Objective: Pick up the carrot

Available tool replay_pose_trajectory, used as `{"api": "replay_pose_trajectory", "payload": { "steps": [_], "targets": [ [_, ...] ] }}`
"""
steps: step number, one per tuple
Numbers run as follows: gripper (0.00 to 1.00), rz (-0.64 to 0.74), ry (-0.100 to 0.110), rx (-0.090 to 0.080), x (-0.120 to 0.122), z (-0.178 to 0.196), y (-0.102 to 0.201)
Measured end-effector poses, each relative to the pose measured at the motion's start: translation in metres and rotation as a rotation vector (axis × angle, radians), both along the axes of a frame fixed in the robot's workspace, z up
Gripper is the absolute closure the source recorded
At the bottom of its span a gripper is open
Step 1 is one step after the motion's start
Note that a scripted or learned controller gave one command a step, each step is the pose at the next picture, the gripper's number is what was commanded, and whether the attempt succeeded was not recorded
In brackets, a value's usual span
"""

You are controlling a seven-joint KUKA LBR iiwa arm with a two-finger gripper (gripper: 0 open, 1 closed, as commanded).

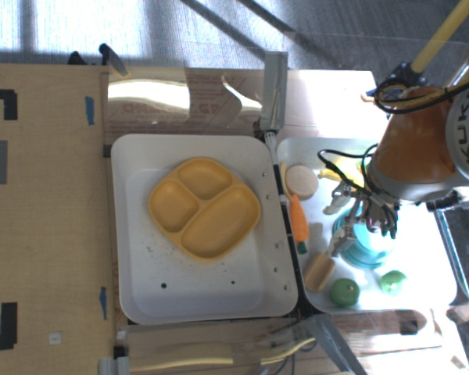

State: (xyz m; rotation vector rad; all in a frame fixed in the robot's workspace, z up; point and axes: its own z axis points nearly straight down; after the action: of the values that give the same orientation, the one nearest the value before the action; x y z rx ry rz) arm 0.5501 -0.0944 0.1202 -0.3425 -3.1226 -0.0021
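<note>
Arm (418,143) above; one carrot (298,219), two green fruits (344,291).

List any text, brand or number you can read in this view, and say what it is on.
"KU": white letters on the arm at the view's right edge, cut off there.
Faint print on the brown cardboard panel above the left bin: too blurred to read.
Nothing readable on the carrot, the yellow plate or the gripper.
</note>
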Motion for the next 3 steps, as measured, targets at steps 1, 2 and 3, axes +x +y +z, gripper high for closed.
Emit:
{"api": "replay_pose_trajectory", "payload": {
  "steps": [1,2,3],
  "targets": [
    [0.0,-0.137,-0.01,0.0,0.021,-0.03,-0.021],
    [0.0,-0.364,-0.013,-0.001,0.069,-0.031,0.001],
    [1.0,-0.361,-0.023,-0.004,0.072,-0.017,0.001]
  ]
}}
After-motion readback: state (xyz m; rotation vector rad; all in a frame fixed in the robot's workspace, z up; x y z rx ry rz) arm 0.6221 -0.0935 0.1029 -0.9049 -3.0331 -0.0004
